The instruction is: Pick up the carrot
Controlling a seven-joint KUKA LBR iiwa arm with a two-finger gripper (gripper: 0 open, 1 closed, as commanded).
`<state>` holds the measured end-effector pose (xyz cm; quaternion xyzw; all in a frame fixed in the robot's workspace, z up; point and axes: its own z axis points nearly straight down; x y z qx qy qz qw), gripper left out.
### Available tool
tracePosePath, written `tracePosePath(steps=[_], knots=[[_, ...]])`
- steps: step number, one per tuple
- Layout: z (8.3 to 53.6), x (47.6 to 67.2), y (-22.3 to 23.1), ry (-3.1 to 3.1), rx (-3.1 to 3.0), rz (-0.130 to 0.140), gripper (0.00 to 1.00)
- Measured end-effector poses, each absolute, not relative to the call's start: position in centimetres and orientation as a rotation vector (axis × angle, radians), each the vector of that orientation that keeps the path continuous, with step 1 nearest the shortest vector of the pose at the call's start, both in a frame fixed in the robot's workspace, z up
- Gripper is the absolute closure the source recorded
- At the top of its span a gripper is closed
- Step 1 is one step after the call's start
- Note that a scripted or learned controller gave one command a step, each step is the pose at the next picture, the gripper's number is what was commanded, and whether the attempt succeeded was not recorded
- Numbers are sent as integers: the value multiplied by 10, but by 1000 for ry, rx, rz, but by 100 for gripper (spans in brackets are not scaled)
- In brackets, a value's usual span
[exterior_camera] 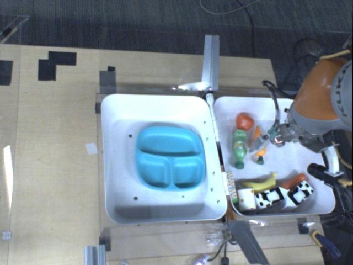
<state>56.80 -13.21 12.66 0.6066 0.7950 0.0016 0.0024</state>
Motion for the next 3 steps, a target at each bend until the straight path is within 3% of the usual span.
tracePosePath(steps=[1, 2, 3], knots=[[89, 578, -168, 2446, 1958, 9, 0], [101, 581, -166, 2447, 1948, 18, 100], [209, 593, -119, 2359, 2066, 6, 100]])
